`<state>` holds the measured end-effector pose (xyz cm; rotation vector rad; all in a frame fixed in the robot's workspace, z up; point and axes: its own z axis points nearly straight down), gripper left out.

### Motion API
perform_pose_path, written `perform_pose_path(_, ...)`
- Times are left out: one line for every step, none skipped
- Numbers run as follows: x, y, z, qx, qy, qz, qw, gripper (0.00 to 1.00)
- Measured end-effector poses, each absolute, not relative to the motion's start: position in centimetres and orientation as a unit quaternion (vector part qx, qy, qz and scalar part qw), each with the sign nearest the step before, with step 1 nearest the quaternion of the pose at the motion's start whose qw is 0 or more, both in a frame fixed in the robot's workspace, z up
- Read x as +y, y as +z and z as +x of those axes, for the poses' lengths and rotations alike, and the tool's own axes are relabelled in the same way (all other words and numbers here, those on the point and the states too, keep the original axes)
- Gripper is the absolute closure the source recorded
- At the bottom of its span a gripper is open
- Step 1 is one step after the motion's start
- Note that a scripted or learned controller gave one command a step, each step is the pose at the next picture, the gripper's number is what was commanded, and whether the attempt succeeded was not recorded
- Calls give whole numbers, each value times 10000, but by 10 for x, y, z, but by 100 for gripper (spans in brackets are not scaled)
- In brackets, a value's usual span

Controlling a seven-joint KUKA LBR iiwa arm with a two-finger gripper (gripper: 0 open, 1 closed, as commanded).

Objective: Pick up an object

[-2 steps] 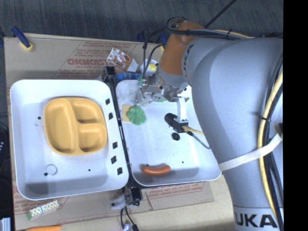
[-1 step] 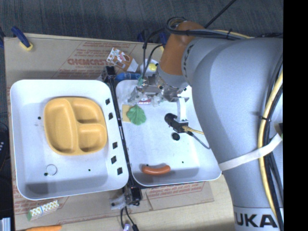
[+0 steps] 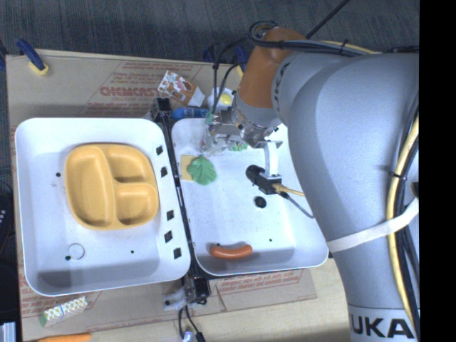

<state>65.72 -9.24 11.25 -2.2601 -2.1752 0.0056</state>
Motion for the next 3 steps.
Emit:
perform_pose_path(-92,112,657,-6939,19,-7201,27,0)
perform_pose_path(-92,123,658,-6960,22,-7180,24,100)
perform_pose_path(-91,122,657,-6965,23,-7176,27,0)
